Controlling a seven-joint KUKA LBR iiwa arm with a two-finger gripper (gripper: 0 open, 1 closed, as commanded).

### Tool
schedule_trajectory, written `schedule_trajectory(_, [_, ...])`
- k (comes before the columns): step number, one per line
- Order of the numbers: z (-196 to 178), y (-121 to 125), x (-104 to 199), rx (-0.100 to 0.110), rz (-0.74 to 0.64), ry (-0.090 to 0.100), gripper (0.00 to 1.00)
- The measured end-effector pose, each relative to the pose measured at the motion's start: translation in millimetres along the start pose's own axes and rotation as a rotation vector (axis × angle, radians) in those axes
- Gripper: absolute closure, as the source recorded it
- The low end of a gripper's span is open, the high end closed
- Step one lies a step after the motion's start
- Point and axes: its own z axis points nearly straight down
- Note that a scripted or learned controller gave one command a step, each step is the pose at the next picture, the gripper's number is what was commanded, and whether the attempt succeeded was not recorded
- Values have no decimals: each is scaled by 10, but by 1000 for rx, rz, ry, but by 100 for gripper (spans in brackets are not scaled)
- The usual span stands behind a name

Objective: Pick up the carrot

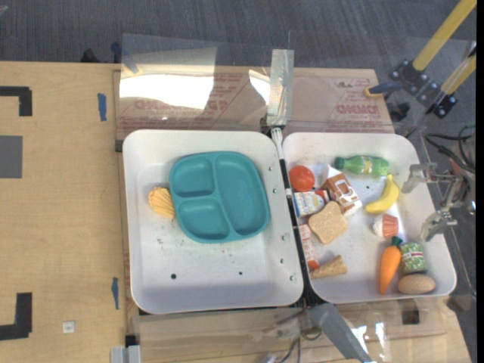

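The carrot (389, 268) is orange with a green top and lies in the right bin (428, 174), near its front right corner. It points roughly front to back, leafy end toward the back. A small green-labelled can (413, 257) touches its right side, and a brown potato-like piece (417, 283) sits just past the can at the bin's front wall. Nothing covers the carrot.
The right bin also holds a green bottle (363, 164), a tomato (302, 177), a banana (384, 197), a bread slice (327, 224), small cartons (344, 193) and a cone-shaped pastry (330, 267). In the left bin (144, 263) lie a teal divided plate (219, 197) and a yellow shell-shaped piece (160, 201).
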Motion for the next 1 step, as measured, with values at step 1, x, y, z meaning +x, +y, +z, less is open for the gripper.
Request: schedule_trajectory(1, [1005, 212, 408, -2, 70, -3, 0])
